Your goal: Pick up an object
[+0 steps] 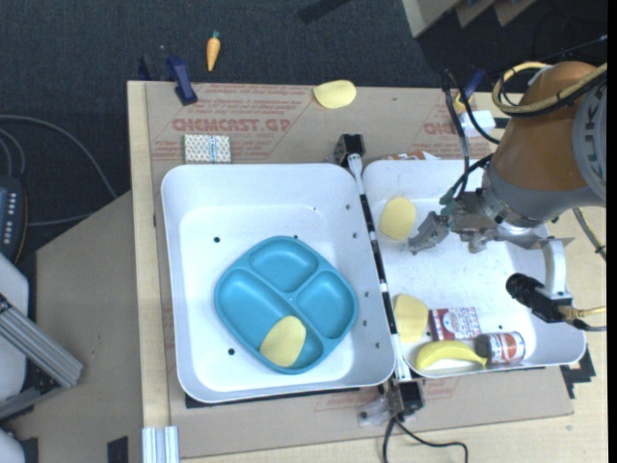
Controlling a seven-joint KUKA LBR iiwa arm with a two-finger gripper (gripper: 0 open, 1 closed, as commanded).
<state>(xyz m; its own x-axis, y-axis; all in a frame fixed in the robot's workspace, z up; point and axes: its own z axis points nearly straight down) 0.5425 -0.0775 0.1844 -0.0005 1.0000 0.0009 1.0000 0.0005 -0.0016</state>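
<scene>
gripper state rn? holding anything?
Gripper: over the right bin, beside the yellow lemon-like object; nothing seen between its fingers. Open or shut cannot be told.

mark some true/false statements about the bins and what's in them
1. The blue plate lies in the left bin. True.
2. A yellow piece lies on the plate. True.
3. The banana lies in the left bin. False: it is in the right bin, near its front edge.
4. The gripper is over the left bin. False: it is over the right bin, beside a yellow ball.
5. The bottle stands upright. False: it lies on its side.
</scene>
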